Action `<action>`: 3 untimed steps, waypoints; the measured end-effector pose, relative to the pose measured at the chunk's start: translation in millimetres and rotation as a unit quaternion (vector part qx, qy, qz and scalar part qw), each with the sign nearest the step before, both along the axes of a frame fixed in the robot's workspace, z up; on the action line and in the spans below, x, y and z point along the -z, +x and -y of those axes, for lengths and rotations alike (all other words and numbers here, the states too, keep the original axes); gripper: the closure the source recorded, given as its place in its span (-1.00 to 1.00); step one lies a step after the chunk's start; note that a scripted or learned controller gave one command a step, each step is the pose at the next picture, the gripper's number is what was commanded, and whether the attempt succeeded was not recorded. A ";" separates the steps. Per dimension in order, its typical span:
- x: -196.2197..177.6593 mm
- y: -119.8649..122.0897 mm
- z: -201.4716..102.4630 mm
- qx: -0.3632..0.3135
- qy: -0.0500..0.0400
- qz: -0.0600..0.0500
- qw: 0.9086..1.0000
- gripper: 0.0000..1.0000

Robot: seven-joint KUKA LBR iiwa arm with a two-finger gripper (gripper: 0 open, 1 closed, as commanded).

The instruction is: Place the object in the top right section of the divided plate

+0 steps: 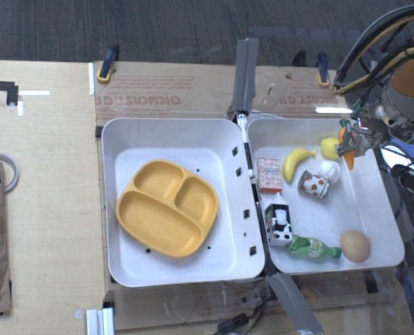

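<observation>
1. Now, from the camera view above the bench, the gripper (352, 142) hangs over the far right corner of the right bin (374, 208). A small orange piece (348, 158) sits just at its tip. I take this for the object, but I cannot tell whether the gripper really grasps it or only touches it.

2. The divided plate (166, 208) lies in the left bin (116, 257), well apart from the gripper. It is yellow and turned at a slant, and its top right section (196, 199) has nothing in it.

3. What could go wrong, in my opinion:
   - If the hold is weak, the orange piece may drop on the lemon (330, 147) or the banana (296, 162) just beside it.
   - The way to the plate crosses the wall between the bins (247, 180). A low carry could knock against it.
   - Because the plate is rotated, the piece may land on a ridge or in the wrong section.

4. Writing: the cardboard (172, 93) behind the bins has red letters, upside down, which look like "CHEMCAST". The small box (269, 173) and the green bottle (311, 248) have labels too small to read. The carton (279, 225) shows a black-and-white cow pattern.
</observation>
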State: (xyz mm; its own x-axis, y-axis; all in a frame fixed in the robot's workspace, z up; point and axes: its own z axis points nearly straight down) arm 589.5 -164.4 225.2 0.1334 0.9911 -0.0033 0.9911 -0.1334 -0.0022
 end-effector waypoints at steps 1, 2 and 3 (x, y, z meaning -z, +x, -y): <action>8.6 67.1 -43.9 -0.029 0.000 0.001 1.000 1.00; -62.9 69.9 -20.0 -0.273 0.000 0.001 0.962 1.00; -94.2 69.7 17.1 -0.027 0.000 0.000 1.000 1.00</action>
State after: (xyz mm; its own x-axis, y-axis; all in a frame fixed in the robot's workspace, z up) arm 659.2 -181.6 319.5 0.0797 0.9968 -0.0032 0.9968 -0.0798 -0.0013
